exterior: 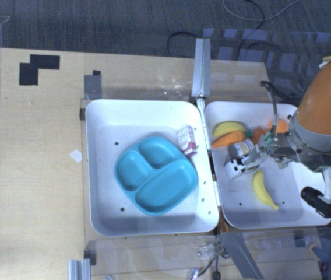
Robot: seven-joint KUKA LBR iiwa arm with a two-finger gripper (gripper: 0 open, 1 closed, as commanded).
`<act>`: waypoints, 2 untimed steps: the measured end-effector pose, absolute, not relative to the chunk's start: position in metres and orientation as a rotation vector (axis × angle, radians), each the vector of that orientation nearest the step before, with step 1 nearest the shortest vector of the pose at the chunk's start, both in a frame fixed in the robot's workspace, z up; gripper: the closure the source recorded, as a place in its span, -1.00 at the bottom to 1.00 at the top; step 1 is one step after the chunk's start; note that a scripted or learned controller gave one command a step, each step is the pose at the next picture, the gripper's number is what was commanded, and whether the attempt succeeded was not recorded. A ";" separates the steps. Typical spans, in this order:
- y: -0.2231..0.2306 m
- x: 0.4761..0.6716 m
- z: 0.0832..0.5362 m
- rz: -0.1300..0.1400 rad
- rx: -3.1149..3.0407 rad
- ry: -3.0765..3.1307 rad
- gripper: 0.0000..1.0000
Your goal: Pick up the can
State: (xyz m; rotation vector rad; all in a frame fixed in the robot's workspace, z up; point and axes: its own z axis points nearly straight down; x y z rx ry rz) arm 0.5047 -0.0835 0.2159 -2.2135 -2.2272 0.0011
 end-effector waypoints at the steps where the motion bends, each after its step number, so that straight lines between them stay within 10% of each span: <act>1: -0.016 0.560 0.181 0.000 -2.054 -2.376 -1.00; 2: -0.017 0.560 0.181 0.000 -2.055 -2.375 -1.00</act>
